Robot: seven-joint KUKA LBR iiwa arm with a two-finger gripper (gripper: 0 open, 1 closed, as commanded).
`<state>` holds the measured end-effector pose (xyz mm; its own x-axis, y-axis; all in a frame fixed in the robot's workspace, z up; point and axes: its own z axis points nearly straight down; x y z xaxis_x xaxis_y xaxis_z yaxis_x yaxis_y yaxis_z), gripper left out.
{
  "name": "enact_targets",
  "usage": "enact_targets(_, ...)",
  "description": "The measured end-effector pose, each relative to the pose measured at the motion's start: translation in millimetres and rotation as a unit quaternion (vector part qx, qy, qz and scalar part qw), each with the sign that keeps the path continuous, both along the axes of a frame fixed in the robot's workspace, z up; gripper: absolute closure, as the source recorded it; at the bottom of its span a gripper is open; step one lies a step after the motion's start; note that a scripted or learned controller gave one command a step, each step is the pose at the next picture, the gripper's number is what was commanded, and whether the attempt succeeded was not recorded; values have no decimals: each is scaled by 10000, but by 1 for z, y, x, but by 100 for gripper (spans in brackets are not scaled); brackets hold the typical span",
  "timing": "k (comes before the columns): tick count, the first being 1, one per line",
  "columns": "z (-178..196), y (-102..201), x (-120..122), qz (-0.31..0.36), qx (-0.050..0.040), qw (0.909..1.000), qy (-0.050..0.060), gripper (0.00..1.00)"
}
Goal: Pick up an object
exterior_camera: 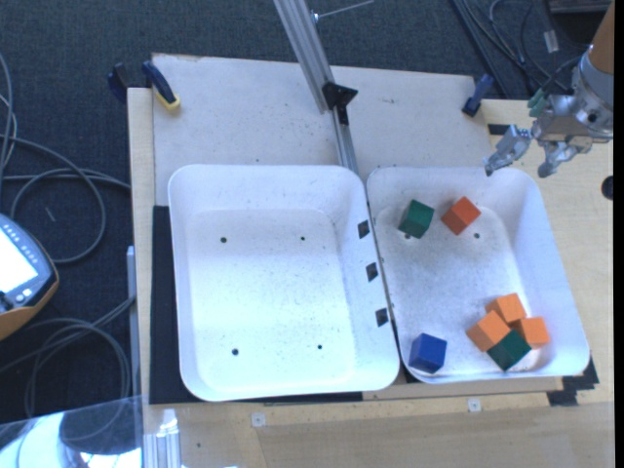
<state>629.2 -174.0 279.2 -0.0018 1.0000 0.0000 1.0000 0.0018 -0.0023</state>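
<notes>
- Several blocks lie below my end effector point(524, 156), which hangs spread and empty over the right bin's point(552, 252) far rim.
- Nearest, the orange block point(460, 214) sits just beside a green block point(416, 218); I might nudge both.

Pale metal fingers point(524, 154) catching light, two white bins point(185, 261) below and left of them looking smooth, speckled plastic, matt painted blocks point(460, 214) just below the fingers, pale wooden desk point(244, 115) showing scuffed, silvery metal rail point(302, 27) shining
</notes>
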Motion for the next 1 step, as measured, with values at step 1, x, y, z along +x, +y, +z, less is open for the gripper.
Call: enact_targets(1,-143,-12,35,-2,10,10000,29,0)
